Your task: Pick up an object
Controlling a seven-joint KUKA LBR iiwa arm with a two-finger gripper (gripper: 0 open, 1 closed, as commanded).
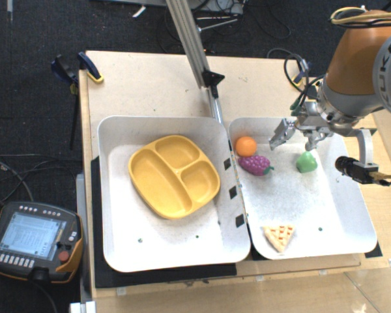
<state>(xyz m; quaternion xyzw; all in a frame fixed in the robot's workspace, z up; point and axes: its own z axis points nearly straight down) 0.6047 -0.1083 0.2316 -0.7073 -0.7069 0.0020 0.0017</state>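
Two white bins sit side by side on the bench. The left bin (117, 240) holds a yellow plate (174, 175) with three parts; there is bare floor all around the plate, most of it at the front. The right bin (352, 220) has lots of open room in its middle and front.

An orange (246, 146) and purple grapes (255, 165) lie touching each other, close to the wall between the bins. A green toy (306, 162) sits near the back. A waffle piece (279, 237) lies alone near the front edge.

The claw (298, 134) hangs over the back of the right bin, its fingers spread apart. Nothing is between them. It is just above the green toy; I cannot tell if they touch.

No writing can be read.
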